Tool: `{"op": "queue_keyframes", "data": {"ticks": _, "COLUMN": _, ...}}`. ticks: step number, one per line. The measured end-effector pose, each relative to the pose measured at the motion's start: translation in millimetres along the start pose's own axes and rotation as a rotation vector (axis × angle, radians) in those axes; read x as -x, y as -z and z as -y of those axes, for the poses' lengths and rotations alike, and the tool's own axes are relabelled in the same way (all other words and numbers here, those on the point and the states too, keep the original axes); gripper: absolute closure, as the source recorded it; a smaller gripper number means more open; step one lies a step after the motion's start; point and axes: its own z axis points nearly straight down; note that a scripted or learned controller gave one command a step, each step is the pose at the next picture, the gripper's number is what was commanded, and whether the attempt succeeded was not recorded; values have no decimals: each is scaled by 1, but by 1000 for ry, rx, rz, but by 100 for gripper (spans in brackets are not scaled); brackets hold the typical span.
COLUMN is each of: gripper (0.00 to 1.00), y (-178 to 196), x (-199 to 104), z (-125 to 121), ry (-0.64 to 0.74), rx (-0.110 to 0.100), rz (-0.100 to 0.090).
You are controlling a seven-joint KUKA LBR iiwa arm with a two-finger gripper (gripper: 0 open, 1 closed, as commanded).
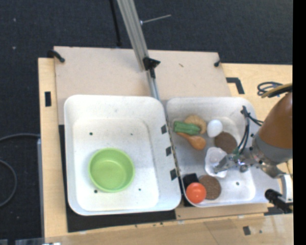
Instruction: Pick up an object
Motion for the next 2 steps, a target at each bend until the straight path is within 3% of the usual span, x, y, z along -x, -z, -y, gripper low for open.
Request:
{"op": "queue_keyframes", "data": {"ticks": 1, "gripper": 100, "y": 12, "x": 1, "z": -2, "ry": -5, "rx": 6, "rz": 0}}
{"op": "queue_keyframes", "data": {"ticks": 2, "gripper": 100, "y": 74, "x": 9, "z": 0, "ry": 0, "rx": 6, "rz": 1}}
